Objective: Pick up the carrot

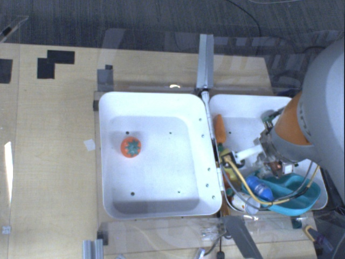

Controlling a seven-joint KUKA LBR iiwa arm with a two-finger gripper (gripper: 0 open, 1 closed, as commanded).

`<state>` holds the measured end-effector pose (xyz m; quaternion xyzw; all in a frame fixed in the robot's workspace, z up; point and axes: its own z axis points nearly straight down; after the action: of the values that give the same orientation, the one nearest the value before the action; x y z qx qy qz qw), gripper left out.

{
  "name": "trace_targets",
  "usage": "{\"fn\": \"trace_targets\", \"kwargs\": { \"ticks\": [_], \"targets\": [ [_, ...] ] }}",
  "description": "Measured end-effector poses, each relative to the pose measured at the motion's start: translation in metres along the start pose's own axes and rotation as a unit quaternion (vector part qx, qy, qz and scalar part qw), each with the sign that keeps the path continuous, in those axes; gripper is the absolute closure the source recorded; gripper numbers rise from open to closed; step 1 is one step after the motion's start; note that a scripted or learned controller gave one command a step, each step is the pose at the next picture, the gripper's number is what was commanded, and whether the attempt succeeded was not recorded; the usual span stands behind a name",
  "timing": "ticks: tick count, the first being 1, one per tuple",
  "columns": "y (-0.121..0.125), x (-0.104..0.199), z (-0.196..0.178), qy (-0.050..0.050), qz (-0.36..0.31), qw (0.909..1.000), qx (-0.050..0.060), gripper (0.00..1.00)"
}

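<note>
The carrot (pixel 219 129) is seen in the right bin (pixel 248 98), laid lengthwise close against that bin's left wall, in the far half of the bin, with its orange body pointing roughly from far to near. It is not touched by the gripper (pixel 271 165), which is found lower and further right in the same bin, well apart from the carrot. The gripper is hung beneath the grey arm (pixel 326 101) and its orange band (pixel 288 127), over a crowded near corner of the bin. How its jaws stand cannot be told, since they are hidden among the parts of the wrist and the clutter below, and nothing can be seen to be held. Just beside and beneath the gripper a teal, bowl-like thing (pixel 295 196) is seen against the near right wall, and a small blue bottle-like thing (pixel 260 190) is seen to its left; whether either is touched by the gripper cannot be made out. In the left bin (pixel 151 95) a small round thing (pixel 130 147), orange with a teal-green patch, is seen left of centre, well apart from the walls. Both bins are borne side by side on the pale wooden bench (pixel 48 171).
</note>
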<state>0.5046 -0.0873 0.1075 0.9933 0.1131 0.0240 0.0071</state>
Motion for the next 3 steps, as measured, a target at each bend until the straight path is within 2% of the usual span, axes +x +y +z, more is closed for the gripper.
{"fn": "trace_targets", "kwargs": {
  "ticks": [1,2,3],
  "targets": [
    [0.063,0.034,0.017,-0.014,0.010,0.9999,0.003,1.00],
    [0.090,0.009,0.017,-0.013,0.009,0.9999,0.005,1.00],
    [0.126,0.057,0.019,-0.013,0.001,0.9998,0.012,1.00]
  ]
}}
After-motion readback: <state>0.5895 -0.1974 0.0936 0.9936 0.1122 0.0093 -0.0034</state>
